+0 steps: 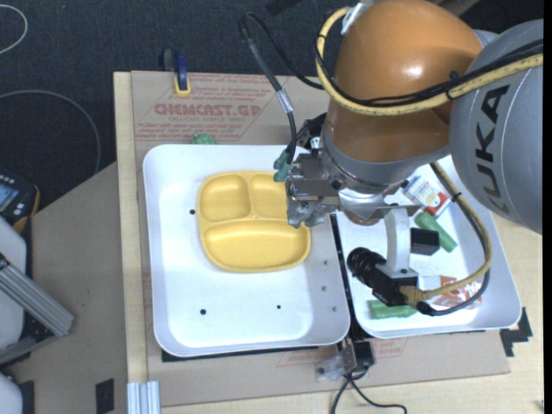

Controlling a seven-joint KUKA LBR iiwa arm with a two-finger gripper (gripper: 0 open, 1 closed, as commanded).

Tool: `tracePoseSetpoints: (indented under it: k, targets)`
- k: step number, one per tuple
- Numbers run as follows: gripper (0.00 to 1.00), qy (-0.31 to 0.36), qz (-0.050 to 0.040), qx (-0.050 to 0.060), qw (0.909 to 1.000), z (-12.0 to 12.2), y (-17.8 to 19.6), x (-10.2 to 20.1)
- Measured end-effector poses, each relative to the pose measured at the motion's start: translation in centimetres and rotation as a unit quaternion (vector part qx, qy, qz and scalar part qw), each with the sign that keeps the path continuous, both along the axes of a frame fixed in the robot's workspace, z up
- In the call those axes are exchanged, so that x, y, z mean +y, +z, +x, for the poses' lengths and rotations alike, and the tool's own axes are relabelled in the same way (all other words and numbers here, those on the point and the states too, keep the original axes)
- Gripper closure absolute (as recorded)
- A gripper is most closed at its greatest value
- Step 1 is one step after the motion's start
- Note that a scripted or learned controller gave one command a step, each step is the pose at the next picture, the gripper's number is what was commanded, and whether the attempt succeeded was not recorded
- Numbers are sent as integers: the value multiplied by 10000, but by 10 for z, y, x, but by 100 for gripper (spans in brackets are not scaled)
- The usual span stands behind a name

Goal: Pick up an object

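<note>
Here, seen from above, a yellow divided plate lies in the left bin, toward its right wall. The gripper hangs over the plate's right edge; how far it is open cannot be told. Small items crowd the right bin.

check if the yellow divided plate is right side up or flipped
Right side up: the yellow plate in the left bin shows its three hollow compartments facing up.
</note>
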State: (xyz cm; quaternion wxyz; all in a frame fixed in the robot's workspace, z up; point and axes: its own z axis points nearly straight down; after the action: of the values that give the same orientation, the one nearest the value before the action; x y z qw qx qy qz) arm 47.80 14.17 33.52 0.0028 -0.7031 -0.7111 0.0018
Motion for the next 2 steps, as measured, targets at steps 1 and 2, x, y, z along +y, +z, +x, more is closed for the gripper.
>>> tracePoseSetpoints:
  k: [1, 2]
  targets:
    - [100, -67, -12, -10, 10000, 1, -12, -27]
    - [100, -92, -5, -101, 9999, 3, 97, -96]
